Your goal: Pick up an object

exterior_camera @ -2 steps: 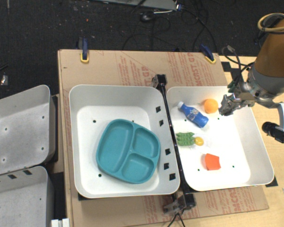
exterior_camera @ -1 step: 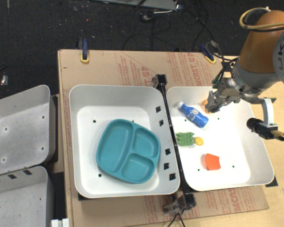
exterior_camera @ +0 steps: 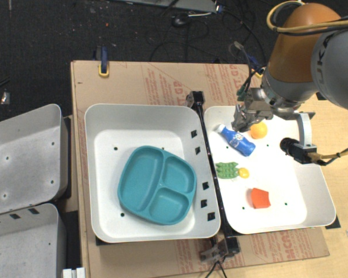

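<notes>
Reaching: the gripper [exterior_camera: 245, 119] hangs low over the far part of the right bin [exterior_camera: 313, 204], its tip between the blue-and-white tube [exterior_camera: 236, 140] and the small orange ball [exterior_camera: 258, 131].
Step in hand: judged as the approach to a pick; nothing shows between the gripper's tips, so no object is held yet.
Pincer: cannot tell whether it is apart or together, since the wrist hides it from above.
Likely target: the tube, lying just beside the gripper on its near-left side, slanted toward the bin's middle; the ball, just right of the gripper, is equally possible.
Next move: probably a short drop centred on one item, then a close; the tube and ball sit near each other, so an off-centre descent could nudge both.
Right bin contents: tube, ball, a green toy with a yellow bit [exterior_camera: 229, 170] nearer than the tube, and an orange block [exterior_camera: 260, 198] nearer still.
Left bin [exterior_camera: 104, 213] contents: a teal divided plate [exterior_camera: 156, 184], well apart from the gripper.
</notes>
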`<state>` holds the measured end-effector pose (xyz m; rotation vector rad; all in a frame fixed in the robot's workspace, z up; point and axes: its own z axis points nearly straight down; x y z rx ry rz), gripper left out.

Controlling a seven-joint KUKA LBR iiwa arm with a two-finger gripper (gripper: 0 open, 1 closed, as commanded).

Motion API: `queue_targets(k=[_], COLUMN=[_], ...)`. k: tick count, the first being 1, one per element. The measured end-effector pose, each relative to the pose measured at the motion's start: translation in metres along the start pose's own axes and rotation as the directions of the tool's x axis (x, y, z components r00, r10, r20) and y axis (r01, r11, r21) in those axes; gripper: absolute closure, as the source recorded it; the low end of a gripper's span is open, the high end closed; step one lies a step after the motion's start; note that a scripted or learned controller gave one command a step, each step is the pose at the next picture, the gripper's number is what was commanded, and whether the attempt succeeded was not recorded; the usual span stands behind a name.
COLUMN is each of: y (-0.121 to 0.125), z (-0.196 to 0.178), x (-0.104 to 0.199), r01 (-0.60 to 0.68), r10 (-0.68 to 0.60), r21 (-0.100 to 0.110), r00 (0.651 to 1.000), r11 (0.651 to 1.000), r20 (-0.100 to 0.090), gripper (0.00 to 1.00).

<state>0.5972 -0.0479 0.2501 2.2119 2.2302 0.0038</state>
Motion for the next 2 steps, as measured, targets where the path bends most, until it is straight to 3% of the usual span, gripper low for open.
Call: queue_targets(k=[2], y=[0.024], z=[0.008], x=[0.109], r01=[0.000], r10=[0.000], r21=[0.001], r00=[1.000], r11=[1.000], r20=[0.000], gripper=[1.00])
